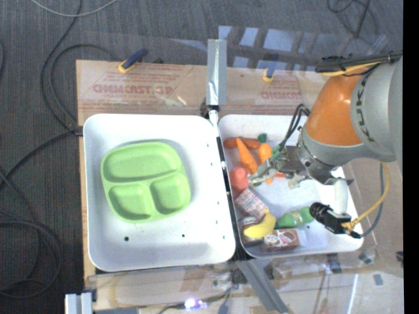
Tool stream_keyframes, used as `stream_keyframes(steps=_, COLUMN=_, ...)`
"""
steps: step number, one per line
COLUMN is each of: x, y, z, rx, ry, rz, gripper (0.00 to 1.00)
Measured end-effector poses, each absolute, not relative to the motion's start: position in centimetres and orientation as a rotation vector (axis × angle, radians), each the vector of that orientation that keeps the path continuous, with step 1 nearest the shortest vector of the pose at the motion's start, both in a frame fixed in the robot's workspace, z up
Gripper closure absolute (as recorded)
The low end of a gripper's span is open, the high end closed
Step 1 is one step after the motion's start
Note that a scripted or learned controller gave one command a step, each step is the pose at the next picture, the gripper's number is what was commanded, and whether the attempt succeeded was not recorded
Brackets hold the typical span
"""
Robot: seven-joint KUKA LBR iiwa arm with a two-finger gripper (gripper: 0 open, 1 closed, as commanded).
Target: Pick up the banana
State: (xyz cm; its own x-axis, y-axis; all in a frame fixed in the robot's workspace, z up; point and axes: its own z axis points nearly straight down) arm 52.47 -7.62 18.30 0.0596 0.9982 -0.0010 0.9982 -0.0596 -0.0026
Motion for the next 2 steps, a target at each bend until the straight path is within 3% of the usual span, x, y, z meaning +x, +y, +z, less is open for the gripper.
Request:
stream_keyframes(steps=1, x=49.7, y=-9.9, z=14.0, rx=-2.103, ry=-2.331, rz=0.003, gripper=0.00)
stream_keyframes(steps=2, x=49.1, y=-9.5, z=9.3, rx=-2.162, ry=-2.290, rz=-0.020, gripper=0.00)
